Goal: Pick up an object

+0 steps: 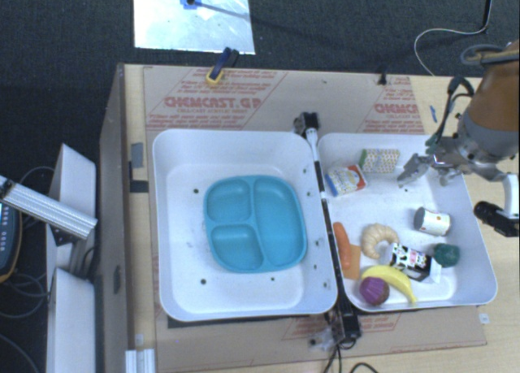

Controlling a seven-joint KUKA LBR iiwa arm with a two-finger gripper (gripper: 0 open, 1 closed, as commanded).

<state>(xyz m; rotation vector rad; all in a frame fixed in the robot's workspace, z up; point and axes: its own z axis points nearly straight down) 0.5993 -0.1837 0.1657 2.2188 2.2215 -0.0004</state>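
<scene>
So the arm's reaching in from the right and the hand (424, 164) hangs over the far right part of the right bin (479, 282), fingers spread apart with nothing between them as far as I can see. Looks to me like the approach step, no grab made yet. Everything worth picking is in that right bin: a small white speckled block (379, 160) just left of the hand, a red and white packet (344, 179) further left, a white cup on its side (432, 220) nearer the camera, then a croissant-looking thing (379, 238), a carrot (348, 251), a banana (393, 279), a purple ball (373, 290), a dark green lump (445, 254) and a black and white toy (409, 259). The left bin (175, 201) just has a blue divided plate (254, 223). Next move, I'd guess, is line up over one item and drop straight down; the speckled block or the cup seem closest. The hand is a bit blurry, and the arm is cut off at the frame edge, so how high it sits is hard to judge.
</scene>
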